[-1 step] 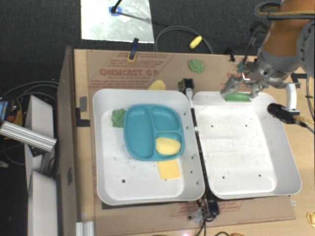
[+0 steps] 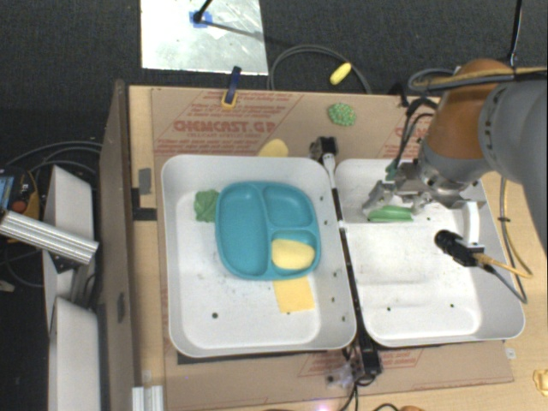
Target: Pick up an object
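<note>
- Bottom half of the frame: two white bins side by side, left bin and right bin, meeting along the middle, with a cardboard sheet under both.
- Lower centre, in the left bin: flat yellow slice, just below the plate and apart from the near wall.
- Middle of the left bin: teal plate with three compartments, and a yellow lump in the lower right one.
- Left of the plate, touching its edge: green leaf.
- Upper left of the right bin, near the dividing wall: green pod, lying flat with its long side across the frame.
- Just above the pod in the frame: gripper, low over it. Cannot tell whether spread or pressed together, or whether the pod is pinched.
- Upper right: grey arm with orange band, reaching in from the right edge.
- Beyond the bins, on the cardboard: yellow piece at the left bin's far rim, and a green ball further up, near centre.
- Top left: silver sheet on dark floor.
</note>
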Robot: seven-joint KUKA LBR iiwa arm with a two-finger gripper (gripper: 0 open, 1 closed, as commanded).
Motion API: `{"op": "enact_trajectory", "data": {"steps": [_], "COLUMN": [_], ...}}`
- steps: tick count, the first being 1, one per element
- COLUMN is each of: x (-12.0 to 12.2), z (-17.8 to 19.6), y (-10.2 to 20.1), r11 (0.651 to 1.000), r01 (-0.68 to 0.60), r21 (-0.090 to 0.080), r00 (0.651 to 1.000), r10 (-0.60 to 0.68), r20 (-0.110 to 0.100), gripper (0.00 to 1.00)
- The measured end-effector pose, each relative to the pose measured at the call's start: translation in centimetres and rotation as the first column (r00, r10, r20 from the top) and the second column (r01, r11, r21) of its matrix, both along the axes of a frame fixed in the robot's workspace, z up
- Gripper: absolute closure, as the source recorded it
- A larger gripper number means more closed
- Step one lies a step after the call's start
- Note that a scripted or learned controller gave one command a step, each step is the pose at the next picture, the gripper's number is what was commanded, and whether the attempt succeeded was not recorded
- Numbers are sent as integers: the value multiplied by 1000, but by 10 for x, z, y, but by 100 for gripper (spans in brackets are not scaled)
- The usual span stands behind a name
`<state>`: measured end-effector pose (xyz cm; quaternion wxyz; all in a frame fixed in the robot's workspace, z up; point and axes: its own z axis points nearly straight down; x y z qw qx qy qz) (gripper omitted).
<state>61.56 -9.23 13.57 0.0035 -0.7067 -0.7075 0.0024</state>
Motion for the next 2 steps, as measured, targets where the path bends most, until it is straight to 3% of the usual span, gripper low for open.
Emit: {"op": "enact_trajectory", "data": {"steps": [1,2], "x": [31,31], "z": [-46,-33], "y": [-5,-5], "r11": [1000,1000], "r01": [-4,-4], "r21": [-3,-2], "r00": [1000,1000], "r10": [4,4], "r20": [13,14], "gripper": [0,100]}}
